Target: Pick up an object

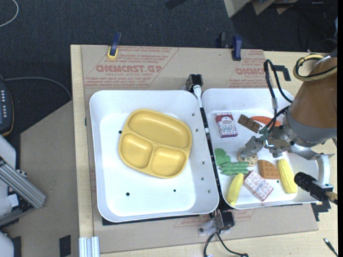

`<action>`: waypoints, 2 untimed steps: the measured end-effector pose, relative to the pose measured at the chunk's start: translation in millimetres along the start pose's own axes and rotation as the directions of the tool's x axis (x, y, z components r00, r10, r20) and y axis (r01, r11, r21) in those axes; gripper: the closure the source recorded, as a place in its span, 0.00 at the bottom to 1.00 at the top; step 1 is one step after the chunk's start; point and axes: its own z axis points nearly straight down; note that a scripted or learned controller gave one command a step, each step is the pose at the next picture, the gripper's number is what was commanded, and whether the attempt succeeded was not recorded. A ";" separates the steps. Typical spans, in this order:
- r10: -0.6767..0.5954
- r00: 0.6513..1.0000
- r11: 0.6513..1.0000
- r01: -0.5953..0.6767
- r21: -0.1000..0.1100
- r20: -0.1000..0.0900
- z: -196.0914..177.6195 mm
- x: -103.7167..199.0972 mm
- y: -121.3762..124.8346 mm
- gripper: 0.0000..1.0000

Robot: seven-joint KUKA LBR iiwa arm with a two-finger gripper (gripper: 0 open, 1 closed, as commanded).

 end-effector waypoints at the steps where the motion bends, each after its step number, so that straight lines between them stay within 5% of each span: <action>1: 0.000 1.000 1.000 0.000 0.001 -0.001 47.1 6.2 5.6 0.00; 2: 0.001 1.000 1.000 -0.001 -0.005 0.000 84.6 6.6 6.4 0.00</action>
